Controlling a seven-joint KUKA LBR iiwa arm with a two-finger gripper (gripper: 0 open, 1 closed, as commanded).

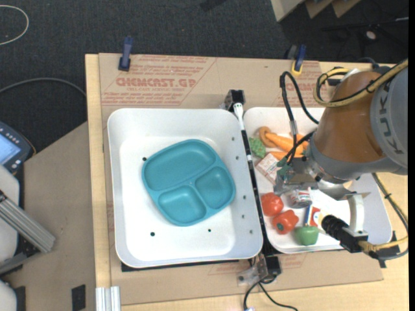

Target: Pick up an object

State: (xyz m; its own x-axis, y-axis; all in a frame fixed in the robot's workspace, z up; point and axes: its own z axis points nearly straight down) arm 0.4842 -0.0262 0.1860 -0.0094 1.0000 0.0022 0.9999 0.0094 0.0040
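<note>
The bench (162,80) carries two white bins side by side. The left bin (130,232) holds a teal plate (188,181) with three compartments, lying flat near the bin's centre.

The right bin (382,222) holds a cluster of small objects along its left half. An orange carrot (277,139) lies near the far left corner, with a green piece (257,147) touching it on the near side. A small packet (266,166) lies just beside the left wall, near the middle of its length. A red tomato (272,205) rests against the left wall further toward the near edge. A red pepper (285,221) sits just beside the tomato, and a green pepper (307,234) lies next to it by the near edge. A small can (301,197) with a red and blue label lies between the tomato and the bin's centre.

The arm (353,131) reaches in from the right and covers the far right part of this bin. The claw (290,179) hangs over the bin's left half, directly above the can and just right of the packet. The tomato lies just to its near left, and the two peppers lie nearer the near edge, apart from it. The state of the claw cannot be told; the wrist housing hides it. No object is seen lifted off the bin floor.
</note>
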